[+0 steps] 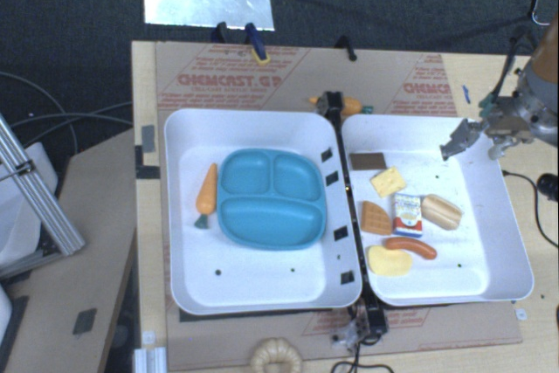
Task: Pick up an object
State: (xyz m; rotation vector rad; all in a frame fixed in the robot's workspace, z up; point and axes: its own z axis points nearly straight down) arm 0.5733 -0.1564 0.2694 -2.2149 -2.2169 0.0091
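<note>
Two white bins sit side by side on the worktop (410, 70); the landmark here is the blue divided plate (267, 198), which lies in the left bin (188, 275). A toy carrot (206, 190) lies just beside the plate, on the side away from the other bin. Beyond the divider from the plate, the right bin (489, 266) holds a cluster of toy foods: a brown flat piece (368, 161) nearest the far rim, a yellow cheese wedge (388, 182), a waffle piece (376, 217), a small carton (408, 215), a bread roll (441, 211), a sausage (410, 247) and a yellow round piece (389, 262) nearest the front rim. These lie close together, several touching. My tool (476, 140) hangs over the far corner of the right bin, well apart from the plate and clear of the food cluster, its fingers spread apart with nothing between them and touching no object.
</note>
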